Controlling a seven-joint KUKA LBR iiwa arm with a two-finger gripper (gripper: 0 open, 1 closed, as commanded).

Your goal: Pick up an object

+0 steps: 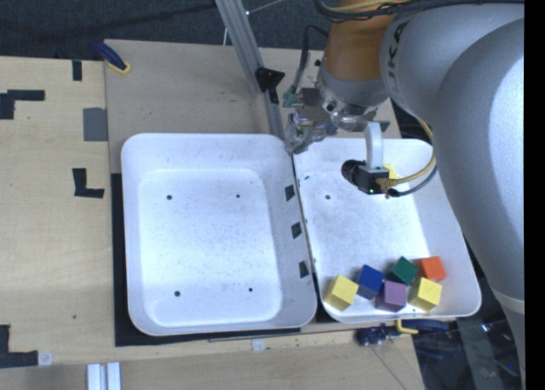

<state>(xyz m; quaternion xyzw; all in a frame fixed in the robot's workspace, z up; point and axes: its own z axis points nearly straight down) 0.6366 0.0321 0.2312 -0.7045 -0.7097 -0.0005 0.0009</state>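
reaching in: the grey arm (464,82) comes from the right and upper right, its bulk covering that side of the view.
wrist: the orange band (362,18) sits above the far edge of the right bin (375,243), with the wrist pointing down and toward the bins' shared rim.
gripper (300,133): low at the far left corner of the right bin, just beside the divide between bins; its claw state cannot be told, as the parts blur together there.
camera mount: a small black fitting (366,177) with a yellow tip hangs over the right bin's far half.
objects: two yellow cubes (342,291) (427,294), a blue cube (370,279), a purple cube (394,295), a green cube (404,271) and an orange cube (432,268) cluster at the right bin's near edge, well apart from the gripper.
left bin (209,235): white, speckled floor.
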